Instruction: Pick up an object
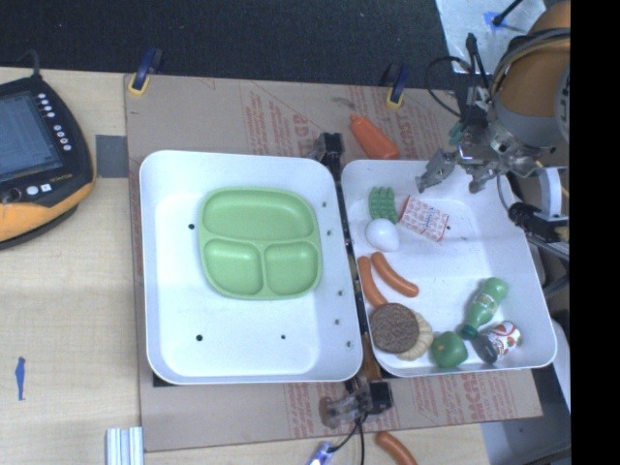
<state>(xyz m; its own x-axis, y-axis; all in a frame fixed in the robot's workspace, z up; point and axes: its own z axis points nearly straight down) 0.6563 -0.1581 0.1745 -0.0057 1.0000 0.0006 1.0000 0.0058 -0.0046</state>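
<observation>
In the upper right of the frame, the tool hangs over the far edge of the right bin, its fingers spread with nothing between them. A red-and-white packet lies just below and left of it, near a white egg and a green block.

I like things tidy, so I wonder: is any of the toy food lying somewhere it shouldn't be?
Yes. A toy carrot lies on the cardboard behind the right bin, and a toy sausage lies on the bench in front of it. Both are outside the bins, while the other toys sit inside.
</observation>
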